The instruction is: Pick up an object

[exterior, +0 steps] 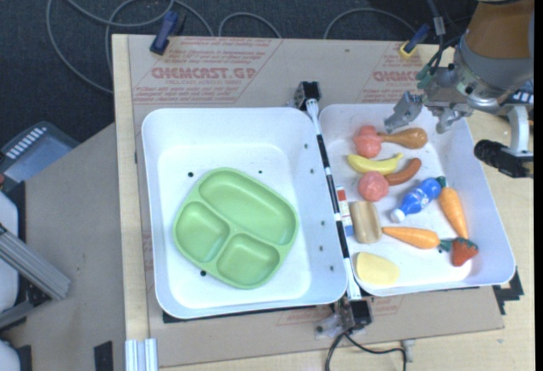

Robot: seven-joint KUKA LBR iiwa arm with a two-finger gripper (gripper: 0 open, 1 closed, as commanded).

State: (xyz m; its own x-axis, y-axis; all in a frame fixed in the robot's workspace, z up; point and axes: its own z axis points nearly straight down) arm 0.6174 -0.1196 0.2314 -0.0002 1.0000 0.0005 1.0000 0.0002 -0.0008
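The gripper (pixel 427 112), fingers spread apart and holding nothing, hangs at upper right; the drumstick (pixel 405 138) lies just below, long axis left-right.

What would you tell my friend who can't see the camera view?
A robot arm's pincer hovers over the right white bin, full of toy food: a banana, carrots, a drumstick, a blue bottle. The left bin holds a green divided plate.
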